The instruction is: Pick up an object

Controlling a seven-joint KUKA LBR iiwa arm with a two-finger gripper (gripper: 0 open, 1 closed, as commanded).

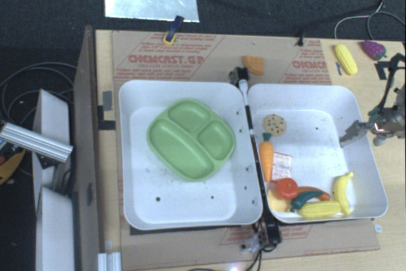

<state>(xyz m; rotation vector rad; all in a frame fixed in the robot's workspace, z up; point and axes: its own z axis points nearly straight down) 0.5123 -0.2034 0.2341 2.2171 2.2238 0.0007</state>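
Two white bins are sitting side by side on a brown bench [190, 54]. The left bin [136, 200] is holding a green plate [190, 139] with three parts. The plate is lying flat near the middle.

The right bin [330, 101] is holding the toy food. A round cookie [274, 124] is lying near the top left of this bin. A carrot [266, 160] is lying just below it, along the left wall. A small white and red packet [282, 166] is sitting right beside the carrot. A tomato [287, 187] is sitting lower down, touching a green pepper [309, 195]. A corn cob [320, 209] is lying at the bottom edge. A banana [343, 190] is resting beside it, near the bottom right corner.

The gripper [355, 132] is hanging over the right side of the right bin, well apart from the food. It looks small and blurry here, and I cannot tell how wide it is.

Another corn cob [346, 59], a purple toy [373, 48] and an orange piece [254, 65] are lying on the bench outside the bins.
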